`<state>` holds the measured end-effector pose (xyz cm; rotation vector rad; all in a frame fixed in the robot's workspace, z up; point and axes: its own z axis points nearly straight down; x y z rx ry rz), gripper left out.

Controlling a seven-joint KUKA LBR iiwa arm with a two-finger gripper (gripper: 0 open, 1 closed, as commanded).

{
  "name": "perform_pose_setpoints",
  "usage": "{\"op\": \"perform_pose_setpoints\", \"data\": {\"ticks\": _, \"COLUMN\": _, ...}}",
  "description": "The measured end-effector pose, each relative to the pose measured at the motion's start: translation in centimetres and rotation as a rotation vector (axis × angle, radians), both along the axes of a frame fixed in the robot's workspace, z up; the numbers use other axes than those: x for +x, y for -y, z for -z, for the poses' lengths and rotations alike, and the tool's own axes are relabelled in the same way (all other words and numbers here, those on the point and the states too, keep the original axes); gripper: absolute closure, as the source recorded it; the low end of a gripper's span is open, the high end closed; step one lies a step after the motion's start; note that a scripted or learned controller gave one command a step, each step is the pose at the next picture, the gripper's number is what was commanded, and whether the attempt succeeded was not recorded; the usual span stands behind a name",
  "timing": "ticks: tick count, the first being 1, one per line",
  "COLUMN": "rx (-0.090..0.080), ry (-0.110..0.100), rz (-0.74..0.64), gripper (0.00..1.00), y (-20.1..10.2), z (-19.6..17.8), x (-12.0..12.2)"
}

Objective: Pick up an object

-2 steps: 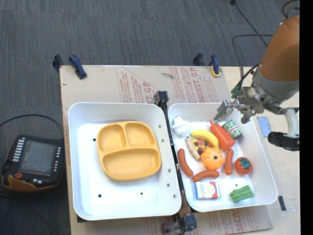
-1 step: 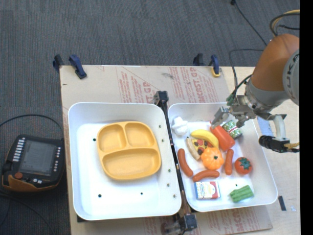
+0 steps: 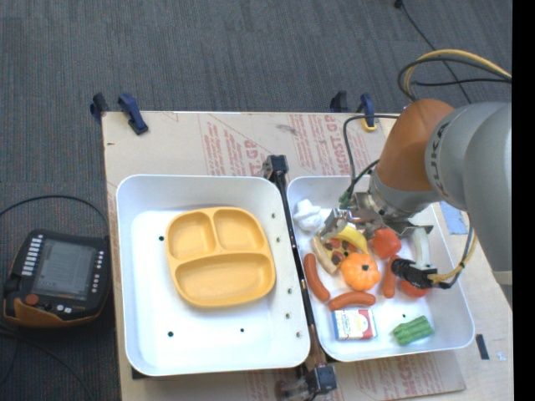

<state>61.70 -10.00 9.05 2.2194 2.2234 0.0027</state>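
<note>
The right bin [image 3: 456, 328] holds a pile of toy food. In it lie a banana [image 3: 353, 238], a pizza slice [image 3: 333, 251], an orange [image 3: 360, 271], two sausages [image 3: 316, 276] [image 3: 353, 300], a red tomato [image 3: 385, 242], a carrot [image 3: 389, 281], a green vegetable [image 3: 412, 330] and a small box [image 3: 354, 324]. My gripper [image 3: 341, 221] is low in this bin, at the banana's upper left end and beside a crumpled white object [image 3: 308, 215]. Nothing shows as lifted.
The left bin [image 3: 142, 307] holds a yellow divided plate [image 3: 221, 253]. The wall between the two bins [image 3: 294, 249] runs just left of the gripper. A pendant [image 3: 57, 276] lies on the floor at the left. Clamps [image 3: 132, 111] hold the board's far edge.
</note>
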Motion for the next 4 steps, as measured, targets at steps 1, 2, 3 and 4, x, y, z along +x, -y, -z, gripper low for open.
{"op": "perform_pose_setpoints", "data": {"ticks": 1, "rx": 0.005, "ry": 0.002, "rz": 0.004, "gripper": 1.00, "y": -0.1, "z": -1.1, "x": 0.1}}
{"op": "perform_pose_setpoints", "data": {"ticks": 2, "rx": 0.000, "ry": -0.002, "rz": -0.002, "gripper": 1.00, "y": -6.9, "z": -9.7, "x": -4.3}}
{"op": "perform_pose_setpoints", "data": {"ticks": 3, "rx": 0.000, "ry": -0.005, "rz": 0.002, "gripper": 1.00, "y": -3.9, "z": -9.7, "x": -10.1}}
{"op": "perform_pose_setpoints", "data": {"ticks": 4, "rx": 0.000, "ry": -0.006, "rz": 0.003, "gripper": 1.00, "y": -1.1, "z": -5.2, "x": -11.7}}
